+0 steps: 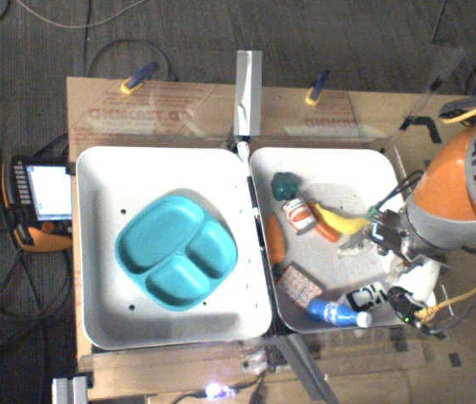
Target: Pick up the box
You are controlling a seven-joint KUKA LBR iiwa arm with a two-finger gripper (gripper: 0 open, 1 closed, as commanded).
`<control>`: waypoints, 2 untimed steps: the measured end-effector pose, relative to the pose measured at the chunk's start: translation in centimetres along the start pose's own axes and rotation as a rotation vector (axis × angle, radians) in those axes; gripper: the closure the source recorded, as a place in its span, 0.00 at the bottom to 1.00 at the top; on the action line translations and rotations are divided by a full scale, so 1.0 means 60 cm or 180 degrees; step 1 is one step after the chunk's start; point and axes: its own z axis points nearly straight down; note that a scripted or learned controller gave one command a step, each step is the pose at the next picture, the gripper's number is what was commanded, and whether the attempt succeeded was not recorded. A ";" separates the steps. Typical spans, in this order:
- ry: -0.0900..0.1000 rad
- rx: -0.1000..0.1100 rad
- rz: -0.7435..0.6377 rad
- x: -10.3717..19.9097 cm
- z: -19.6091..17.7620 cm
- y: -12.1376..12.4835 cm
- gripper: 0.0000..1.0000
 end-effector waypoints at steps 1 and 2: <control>-0.0005 0.0000 -0.0112 -0.021 0.085 0.027 0.00; -0.0003 -0.0041 0.0150 0.052 0.097 0.073 0.00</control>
